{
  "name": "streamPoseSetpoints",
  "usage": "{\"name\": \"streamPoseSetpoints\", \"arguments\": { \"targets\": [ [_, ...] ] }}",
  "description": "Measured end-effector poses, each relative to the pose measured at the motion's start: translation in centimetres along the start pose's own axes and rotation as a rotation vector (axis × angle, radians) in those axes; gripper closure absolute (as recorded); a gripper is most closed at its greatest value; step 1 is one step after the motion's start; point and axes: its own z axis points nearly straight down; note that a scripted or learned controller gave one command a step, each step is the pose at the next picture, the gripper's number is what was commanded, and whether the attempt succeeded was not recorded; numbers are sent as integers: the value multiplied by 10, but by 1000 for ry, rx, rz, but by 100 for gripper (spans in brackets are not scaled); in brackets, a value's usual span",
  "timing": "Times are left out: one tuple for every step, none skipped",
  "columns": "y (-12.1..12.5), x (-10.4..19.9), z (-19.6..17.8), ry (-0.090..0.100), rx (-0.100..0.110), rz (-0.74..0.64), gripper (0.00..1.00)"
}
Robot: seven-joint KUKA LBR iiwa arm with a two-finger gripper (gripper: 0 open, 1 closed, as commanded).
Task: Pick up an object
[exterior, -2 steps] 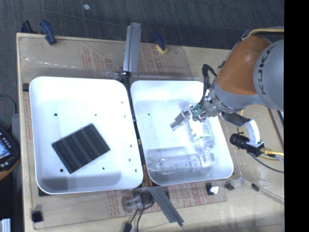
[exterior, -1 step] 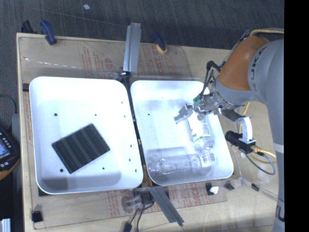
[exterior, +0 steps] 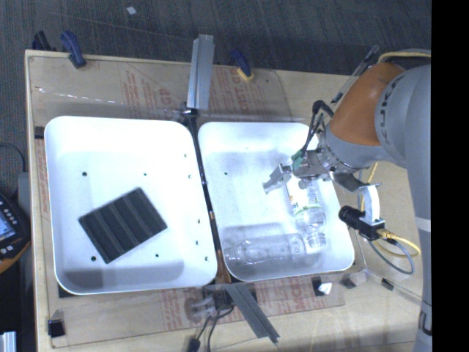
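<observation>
Gripper (exterior: 282, 176) over the right bin (exterior: 220, 196)
Two clear bottles (exterior: 267, 249) crowd below it (grip state unreadable); a black ridged pad (exterior: 122, 224) lies apart.

the gripper (exterior: 282, 178) hovers in the right bin (exterior: 220, 196), two clear bottles (exterior: 308, 215) just below it (black ridged pad (exterior: 122, 224) far left).

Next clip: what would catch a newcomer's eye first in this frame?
Probably the dark ribbed panel, lying flat and alone in the left bin, stark against the white. Next, the grey arm's orange band at the right, with the gripper over the right bin above clear plastic bottles.
</observation>
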Motion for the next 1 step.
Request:
{"name": "streamPoseSetpoints", "arguments": {
  "targets": [
    [-1, 0, 1, 2, 1, -13, 0]
  ]
}}
